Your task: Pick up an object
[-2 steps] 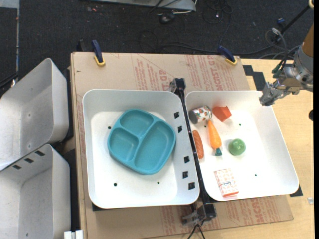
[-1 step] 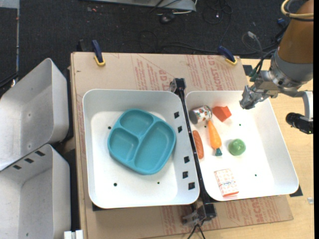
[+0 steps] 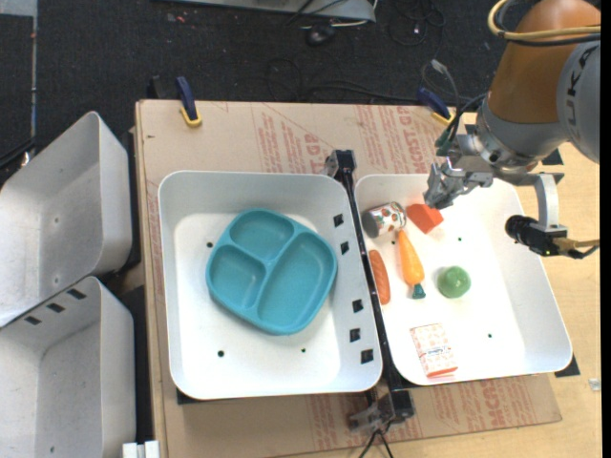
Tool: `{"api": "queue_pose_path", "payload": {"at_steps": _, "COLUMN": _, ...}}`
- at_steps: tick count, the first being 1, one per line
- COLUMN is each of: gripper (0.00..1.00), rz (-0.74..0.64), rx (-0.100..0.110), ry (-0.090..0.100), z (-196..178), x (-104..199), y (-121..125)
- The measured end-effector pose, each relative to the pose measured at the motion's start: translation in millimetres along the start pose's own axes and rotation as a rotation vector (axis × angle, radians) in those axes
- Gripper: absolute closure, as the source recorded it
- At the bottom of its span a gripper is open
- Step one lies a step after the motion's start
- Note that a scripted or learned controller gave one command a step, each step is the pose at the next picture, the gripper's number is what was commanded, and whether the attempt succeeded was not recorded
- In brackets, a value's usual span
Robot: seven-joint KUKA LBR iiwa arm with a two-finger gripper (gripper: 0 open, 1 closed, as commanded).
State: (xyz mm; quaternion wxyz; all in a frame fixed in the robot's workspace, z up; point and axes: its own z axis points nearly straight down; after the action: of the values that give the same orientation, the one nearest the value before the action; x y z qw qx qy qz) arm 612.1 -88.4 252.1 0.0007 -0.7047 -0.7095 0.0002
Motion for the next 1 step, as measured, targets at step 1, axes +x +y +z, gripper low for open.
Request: {"api": "queue_pose_path", "payload": {"at_steps": 1, "gripper": 1.00, "rz": -0.002, "rx": -0.001, "ry": 0.001, "z": -5.9, "x": 56.4, "y": -2.5}}
